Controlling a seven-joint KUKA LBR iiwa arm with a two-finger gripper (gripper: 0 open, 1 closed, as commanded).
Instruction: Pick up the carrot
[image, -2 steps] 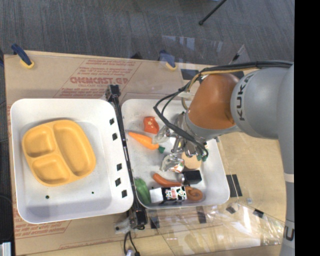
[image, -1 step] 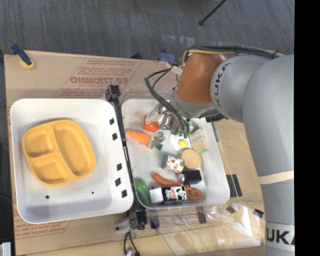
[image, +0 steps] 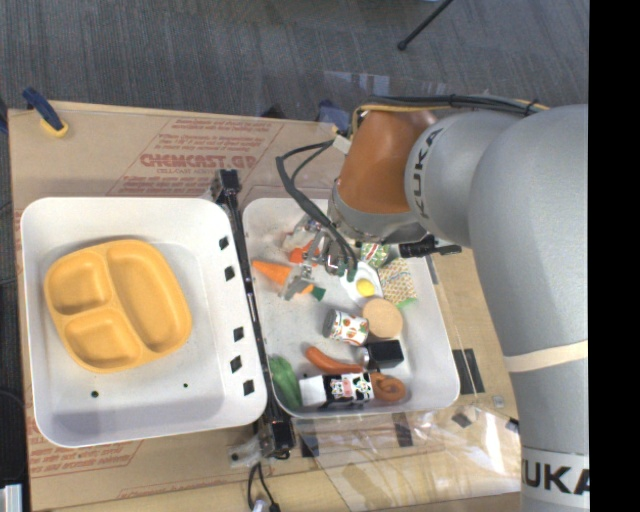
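The jaws (image: 300, 280) hang low in the right bin (image: 440, 350), just beside the carrot (image: 272, 270), which lies near that bin's left wall toward the counter's far edge. Whether they are wide or narrow I cannot tell (too cluttered). A yellow tray (image: 115, 300) sits in the left bin (image: 60, 400).

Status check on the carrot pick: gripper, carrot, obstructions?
Gripper low in right bin, beside orange toy carrot. Carrot on bin floor, not lifted. Fried-egg toy close by.
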